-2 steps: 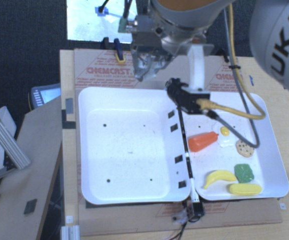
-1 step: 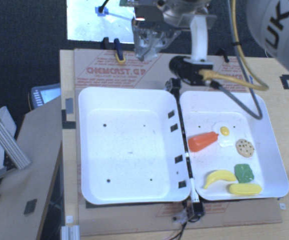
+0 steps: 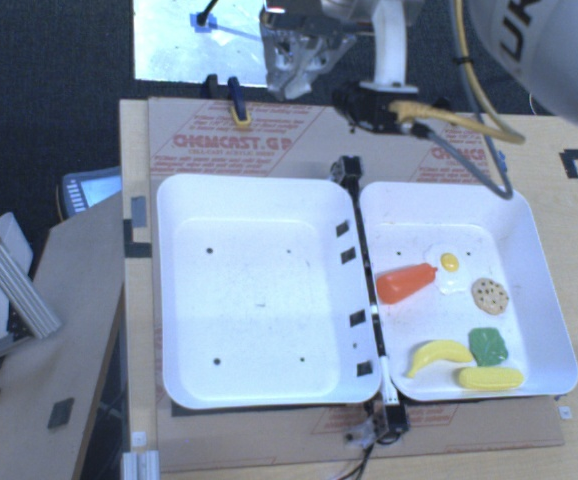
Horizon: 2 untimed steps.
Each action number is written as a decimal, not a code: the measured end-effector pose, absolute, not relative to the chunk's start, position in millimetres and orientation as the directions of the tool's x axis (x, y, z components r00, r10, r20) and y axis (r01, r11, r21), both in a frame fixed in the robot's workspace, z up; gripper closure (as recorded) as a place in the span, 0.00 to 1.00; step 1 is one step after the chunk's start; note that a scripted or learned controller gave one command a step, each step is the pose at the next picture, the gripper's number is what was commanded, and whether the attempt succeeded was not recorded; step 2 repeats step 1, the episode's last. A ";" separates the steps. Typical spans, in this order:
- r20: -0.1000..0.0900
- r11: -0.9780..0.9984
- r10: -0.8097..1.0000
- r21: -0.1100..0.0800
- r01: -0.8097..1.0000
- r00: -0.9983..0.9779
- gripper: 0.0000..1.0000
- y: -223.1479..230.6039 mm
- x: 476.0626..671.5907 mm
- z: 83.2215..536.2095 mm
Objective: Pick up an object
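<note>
The gripper (image 3: 294, 73) hangs at the top of the view, above the bench (image 3: 139, 148) edge and beyond both bins, its metal fingers (image 3: 287, 68) pointing down with nothing between them; whether they are spread or closed cannot be told from this slant. Well below it, toward five o'clock, the right bin (image 3: 529, 238) holds every object (all toy food). An orange carrot (image 3: 406, 283) lies nearest the divider, with a fried egg (image 3: 447, 266) just beside it at two o'clock and a cookie (image 3: 489, 295) further right. At six o'clock of the cookie sits a green piece (image 3: 488, 345), with a banana (image 3: 439, 354) on its left and a yellow corn cob (image 3: 490, 377) just below. The left bin (image 3: 184, 208) lies alongside.
</note>
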State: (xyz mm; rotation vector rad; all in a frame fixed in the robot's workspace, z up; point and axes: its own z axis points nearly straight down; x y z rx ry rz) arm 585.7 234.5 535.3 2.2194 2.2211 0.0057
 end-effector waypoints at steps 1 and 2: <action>0.002 0.001 1.000 0.004 1.000 -0.001 1.00 234.7 608.6 535.5; 0.002 0.001 1.000 0.004 1.000 -0.001 1.00 234.7 608.6 535.5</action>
